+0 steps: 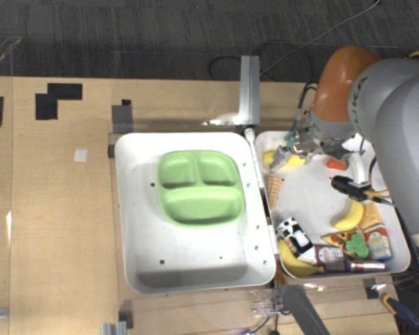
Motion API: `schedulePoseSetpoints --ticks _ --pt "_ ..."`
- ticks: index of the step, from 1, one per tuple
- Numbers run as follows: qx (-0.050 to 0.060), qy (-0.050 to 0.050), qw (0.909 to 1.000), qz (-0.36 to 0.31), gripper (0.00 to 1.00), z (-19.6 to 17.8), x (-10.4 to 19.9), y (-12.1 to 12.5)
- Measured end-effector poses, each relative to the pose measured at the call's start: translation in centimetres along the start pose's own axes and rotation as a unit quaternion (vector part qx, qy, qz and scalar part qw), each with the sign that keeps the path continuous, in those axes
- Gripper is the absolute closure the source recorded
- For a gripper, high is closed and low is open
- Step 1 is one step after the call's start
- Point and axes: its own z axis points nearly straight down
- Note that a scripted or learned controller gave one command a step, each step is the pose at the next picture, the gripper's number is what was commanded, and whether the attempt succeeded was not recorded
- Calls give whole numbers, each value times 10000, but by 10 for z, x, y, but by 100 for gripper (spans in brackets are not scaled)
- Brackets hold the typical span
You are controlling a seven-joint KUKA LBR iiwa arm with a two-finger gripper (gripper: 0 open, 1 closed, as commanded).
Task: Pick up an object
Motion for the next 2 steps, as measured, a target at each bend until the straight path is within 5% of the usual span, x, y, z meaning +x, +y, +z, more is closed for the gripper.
schedulePoseSetpoints --ticks 1,2 --pt "8 -24 10000 -7 100 -11 -3 -1" --pt "-63 6 9993 379 100 -123 55 16"
